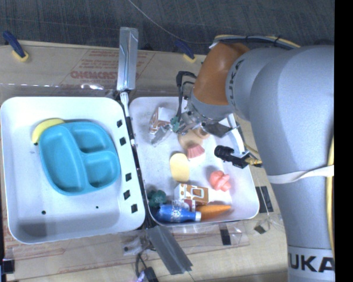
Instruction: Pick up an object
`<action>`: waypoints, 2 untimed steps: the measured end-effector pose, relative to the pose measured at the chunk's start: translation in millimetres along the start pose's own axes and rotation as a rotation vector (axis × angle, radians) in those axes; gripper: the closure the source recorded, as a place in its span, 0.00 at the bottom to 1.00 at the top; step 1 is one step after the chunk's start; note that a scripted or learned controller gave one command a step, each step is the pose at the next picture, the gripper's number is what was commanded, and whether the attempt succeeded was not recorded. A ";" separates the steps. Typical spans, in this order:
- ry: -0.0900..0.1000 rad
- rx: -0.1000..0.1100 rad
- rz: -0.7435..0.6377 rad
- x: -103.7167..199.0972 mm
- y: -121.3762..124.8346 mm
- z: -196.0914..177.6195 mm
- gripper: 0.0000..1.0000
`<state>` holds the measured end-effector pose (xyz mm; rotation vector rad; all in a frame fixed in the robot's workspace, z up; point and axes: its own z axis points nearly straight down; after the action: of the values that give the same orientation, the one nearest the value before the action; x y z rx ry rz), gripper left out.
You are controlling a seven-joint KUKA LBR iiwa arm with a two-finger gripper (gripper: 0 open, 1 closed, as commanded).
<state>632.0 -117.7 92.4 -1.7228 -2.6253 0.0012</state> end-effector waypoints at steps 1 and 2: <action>-0.003 -0.004 0.235 -31.4 -18.2 -92.5 0.00; -0.006 -0.012 0.142 -30.9 -43.2 -6.6 0.00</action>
<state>604.7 -163.2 99.0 -1.9119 -2.5053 -0.0097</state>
